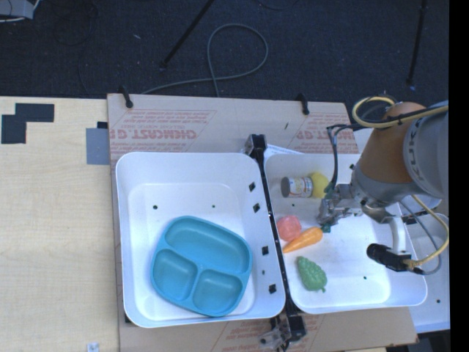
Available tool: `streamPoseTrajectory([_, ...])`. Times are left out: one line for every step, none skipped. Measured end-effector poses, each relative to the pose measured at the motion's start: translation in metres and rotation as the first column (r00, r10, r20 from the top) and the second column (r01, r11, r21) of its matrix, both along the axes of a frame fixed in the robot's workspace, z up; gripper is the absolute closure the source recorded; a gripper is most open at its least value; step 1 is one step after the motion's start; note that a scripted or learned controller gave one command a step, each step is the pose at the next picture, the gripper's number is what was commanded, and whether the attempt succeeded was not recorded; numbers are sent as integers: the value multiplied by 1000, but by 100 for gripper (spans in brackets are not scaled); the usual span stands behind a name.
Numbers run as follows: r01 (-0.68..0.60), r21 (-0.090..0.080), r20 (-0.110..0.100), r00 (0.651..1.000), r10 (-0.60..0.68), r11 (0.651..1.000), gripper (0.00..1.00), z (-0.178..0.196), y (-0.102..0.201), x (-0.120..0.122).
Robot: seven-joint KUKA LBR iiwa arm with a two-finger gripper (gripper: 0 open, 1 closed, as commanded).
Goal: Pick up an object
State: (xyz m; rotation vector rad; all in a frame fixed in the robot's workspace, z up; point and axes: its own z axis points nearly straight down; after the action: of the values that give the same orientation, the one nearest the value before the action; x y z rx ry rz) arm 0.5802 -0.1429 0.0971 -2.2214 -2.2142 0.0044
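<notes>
The pincer (327,215) hung low in the right bin (381,288), just above the carrot's (302,240) right tip; whether they touched could not be told, nor how far the pincer stood open. That bin held five things: one carrot, one pink piece (289,226) touching it, one green piece (311,274) below, one small jar (297,187) and one yellow piece (319,183) (side by side). The left bin (139,196) held one blue tray (200,265).
</notes>
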Motion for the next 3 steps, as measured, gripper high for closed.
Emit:
streamPoseTrajectory([-1, -2, 5, 1000, 1, 1000, 100, 46, -7, -5])
streamPoseTrajectory([-4, -2, 7, 1000, 4, 1000, 100, 98, -8, -5])
streamPoseTrajectory([-8, 0, 5, 1000, 8, 1000, 100, 112, 45, -3])
